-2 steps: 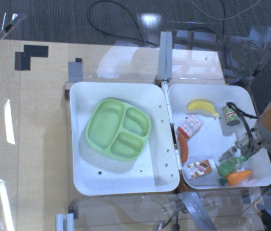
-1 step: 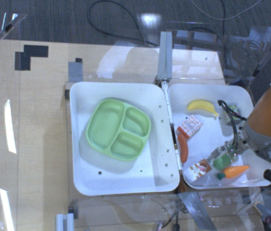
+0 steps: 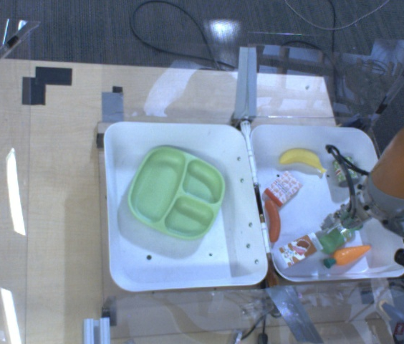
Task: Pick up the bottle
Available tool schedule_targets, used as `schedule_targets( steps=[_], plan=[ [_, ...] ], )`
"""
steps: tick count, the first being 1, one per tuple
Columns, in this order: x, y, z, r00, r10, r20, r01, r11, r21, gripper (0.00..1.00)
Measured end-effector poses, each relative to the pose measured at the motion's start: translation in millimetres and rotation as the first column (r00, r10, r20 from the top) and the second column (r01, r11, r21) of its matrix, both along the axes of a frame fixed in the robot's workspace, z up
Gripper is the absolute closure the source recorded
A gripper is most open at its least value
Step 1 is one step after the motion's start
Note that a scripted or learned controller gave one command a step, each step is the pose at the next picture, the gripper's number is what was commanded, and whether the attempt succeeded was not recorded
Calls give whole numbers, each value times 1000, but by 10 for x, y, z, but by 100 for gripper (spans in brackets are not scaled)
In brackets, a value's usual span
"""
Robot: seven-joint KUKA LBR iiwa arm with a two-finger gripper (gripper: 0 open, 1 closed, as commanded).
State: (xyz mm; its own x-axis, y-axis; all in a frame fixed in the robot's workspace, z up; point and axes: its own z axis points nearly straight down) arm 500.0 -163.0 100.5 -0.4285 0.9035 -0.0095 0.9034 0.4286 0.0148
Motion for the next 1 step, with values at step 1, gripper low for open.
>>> schedule_targets(
  steps=[1],
  plan=[
    [-106,-92,1046,987,-159,-10,159,987,1,100]
  ],
)
